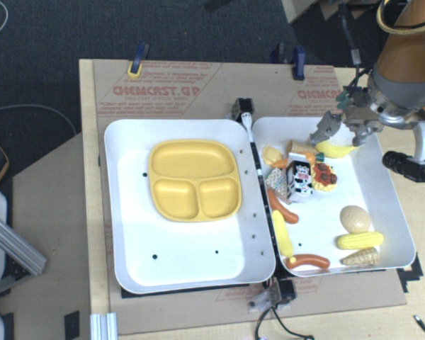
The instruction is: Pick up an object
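You have two white bins side by side: the left bin (127, 211) carries one yellow three-compartment plate (195, 179), and the right bin (393, 190) carries a clutter of toy food. Count two sausages (283, 207), one near the divider and one at the near edge, one corn cob (359, 241), one tan egg (355, 219), one black-and-white carton (300, 178). The gripper (346, 128) hangs over the right bin's far end with fingers spread, just above a yellow banana (338, 149), curved and plain, nothing between them.
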Motion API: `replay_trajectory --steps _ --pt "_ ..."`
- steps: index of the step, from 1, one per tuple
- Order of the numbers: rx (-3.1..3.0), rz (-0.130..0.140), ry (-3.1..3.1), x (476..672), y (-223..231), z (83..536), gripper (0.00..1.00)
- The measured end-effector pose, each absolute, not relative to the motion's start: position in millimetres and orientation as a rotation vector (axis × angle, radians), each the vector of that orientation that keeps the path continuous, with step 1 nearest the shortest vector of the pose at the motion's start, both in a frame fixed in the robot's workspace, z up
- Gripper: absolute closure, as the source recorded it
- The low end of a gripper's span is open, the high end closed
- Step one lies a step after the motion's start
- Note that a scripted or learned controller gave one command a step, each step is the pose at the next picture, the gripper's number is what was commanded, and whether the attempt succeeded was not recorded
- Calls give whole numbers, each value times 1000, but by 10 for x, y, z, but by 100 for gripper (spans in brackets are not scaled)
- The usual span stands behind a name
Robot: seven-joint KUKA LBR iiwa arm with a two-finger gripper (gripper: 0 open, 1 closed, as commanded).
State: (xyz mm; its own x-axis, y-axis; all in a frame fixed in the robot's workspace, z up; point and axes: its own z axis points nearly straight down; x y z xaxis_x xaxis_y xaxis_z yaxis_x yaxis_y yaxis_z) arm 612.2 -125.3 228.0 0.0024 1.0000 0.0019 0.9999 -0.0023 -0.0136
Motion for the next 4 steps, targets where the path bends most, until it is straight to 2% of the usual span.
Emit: replay_trajectory --steps 1,2,3,4 --pt "-2221 0 -2222 6148 -1250 2359 0" --pt "-2218 6 -2216 6059 -1251 1760 0" --pt "-2223 -14 -2222 6111 -1239 1198 0" --pt "-2219 1 -2222 6116 -1232 839 0"
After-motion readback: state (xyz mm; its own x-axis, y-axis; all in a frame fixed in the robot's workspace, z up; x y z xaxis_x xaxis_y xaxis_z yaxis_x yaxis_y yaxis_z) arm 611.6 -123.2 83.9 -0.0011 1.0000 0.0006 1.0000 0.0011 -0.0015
